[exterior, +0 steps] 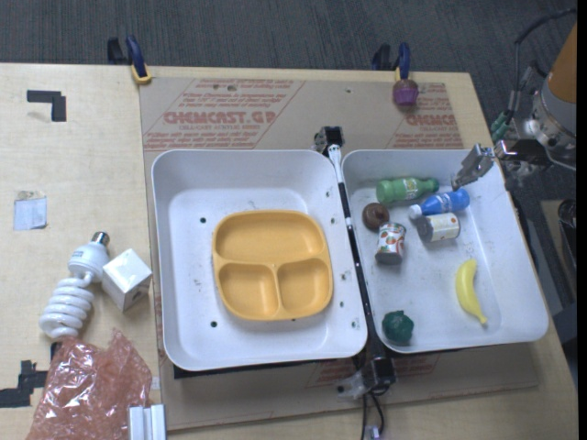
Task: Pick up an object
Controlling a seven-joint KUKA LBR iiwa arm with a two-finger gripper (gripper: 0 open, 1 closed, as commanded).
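The right bin [514, 246] holds several small things: a green bottle [406, 189], a blue and white bottle [441, 202], a squat labelled jar [441, 227], a brown round piece [374, 214], a small can with a red label [392, 243], a yellow banana [470, 291] and a dark green lump [398, 326]. My gripper [473, 164] hangs over the bin's far right corner, just up and right of the blue and white bottle. Nothing shows in its grasp.
A yellow divided plate [272, 264] lies in the left bin [174, 246]. Left of the bins, on the bench, lie a spiral light bulb [75, 287], a white cube [127, 278] and a crumpled pink bag [87, 388]. A purple object [405, 92] sits behind the right bin.
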